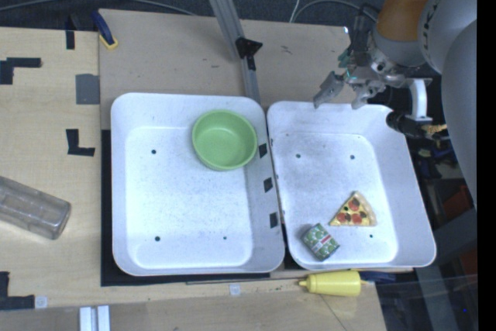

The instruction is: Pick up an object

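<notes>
Objects to pick are spread over both bins, so going L to R. Off the bins, a clear plastic tumbler [31,208] lies on its side on the worktop [46,112] at far left, well apart from everything, prob. out of play. Left bin [147,244] carries one green bowl [225,139], upright, up near the back-right corner and close to the divide; likely just where it landed. A grey pole [225,4] slants down from the top to the seam betw. the bins. Right bin [403,190] has two small items at its front: a green crumpled packet [320,241] w/ a pizza-slice toy [355,211] just beside it, up and to the right, near but apparently not touching. A yellow bottle [335,284] lies on its side outside, just beside the front rim.

Claw [341,93] hangs over the right bin's back rim, well apart from all items. Fingers look spread, w/ nothing betw. them and nothing touched. Judgement: no pick made yet; nearest candidates are the two front items.
</notes>
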Motion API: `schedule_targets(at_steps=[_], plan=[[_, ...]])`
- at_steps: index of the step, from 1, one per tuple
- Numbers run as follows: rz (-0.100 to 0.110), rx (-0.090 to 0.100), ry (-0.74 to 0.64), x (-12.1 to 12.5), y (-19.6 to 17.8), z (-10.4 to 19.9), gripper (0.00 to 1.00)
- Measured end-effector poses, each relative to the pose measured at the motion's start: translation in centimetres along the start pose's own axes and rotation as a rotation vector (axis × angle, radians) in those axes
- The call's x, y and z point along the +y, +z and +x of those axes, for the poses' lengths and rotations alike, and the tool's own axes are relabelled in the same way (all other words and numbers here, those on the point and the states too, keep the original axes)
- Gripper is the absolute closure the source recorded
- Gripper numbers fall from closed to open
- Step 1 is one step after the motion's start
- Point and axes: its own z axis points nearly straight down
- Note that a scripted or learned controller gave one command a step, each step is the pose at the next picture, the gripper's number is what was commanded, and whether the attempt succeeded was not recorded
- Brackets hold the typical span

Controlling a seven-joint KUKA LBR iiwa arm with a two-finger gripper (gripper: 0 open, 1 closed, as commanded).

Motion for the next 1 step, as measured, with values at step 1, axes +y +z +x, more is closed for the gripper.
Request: schedule_targets(at_steps=[1], plan=[[0.000,-0.001,0.000,0.00,0.00,-0.01,0.00]])
